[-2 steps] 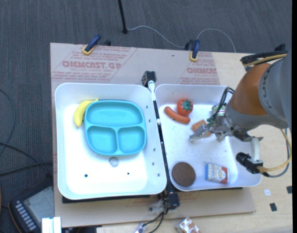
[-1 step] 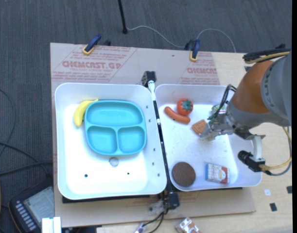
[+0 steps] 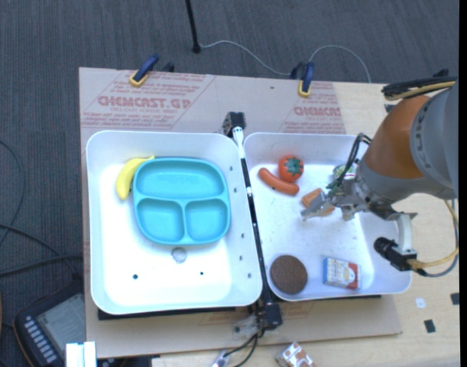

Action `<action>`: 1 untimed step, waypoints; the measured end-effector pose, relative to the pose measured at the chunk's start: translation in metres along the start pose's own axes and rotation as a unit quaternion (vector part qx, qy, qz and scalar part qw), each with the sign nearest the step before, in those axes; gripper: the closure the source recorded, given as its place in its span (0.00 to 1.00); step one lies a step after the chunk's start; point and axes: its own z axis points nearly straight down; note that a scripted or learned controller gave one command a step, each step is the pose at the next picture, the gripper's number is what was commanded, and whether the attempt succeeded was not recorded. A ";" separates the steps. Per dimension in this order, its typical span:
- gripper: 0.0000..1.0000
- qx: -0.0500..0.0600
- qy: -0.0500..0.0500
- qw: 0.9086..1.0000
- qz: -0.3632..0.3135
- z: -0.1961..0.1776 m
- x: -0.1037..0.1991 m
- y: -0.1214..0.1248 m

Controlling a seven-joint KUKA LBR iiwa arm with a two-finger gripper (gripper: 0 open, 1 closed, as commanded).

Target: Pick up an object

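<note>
Bench top (image 3: 218,102) is a tan board w/ red CHEMCAST print, sitting over dark grey carpet (image 3: 34,52). Two shallow white bins side by side on it: left bin (image 3: 111,281) and right bin (image 3: 386,285), edges touching down the middle. Two clamps on the far edge, one blue/yellow (image 3: 144,69) and another (image 3: 306,79) further right. Small black bits (image 3: 429,325) lie on the board's near right corner.
</note>
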 end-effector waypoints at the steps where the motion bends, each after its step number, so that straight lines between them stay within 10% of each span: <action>1: 0.00 0.002 0.001 1.000 -0.001 0.012 0.027 0.072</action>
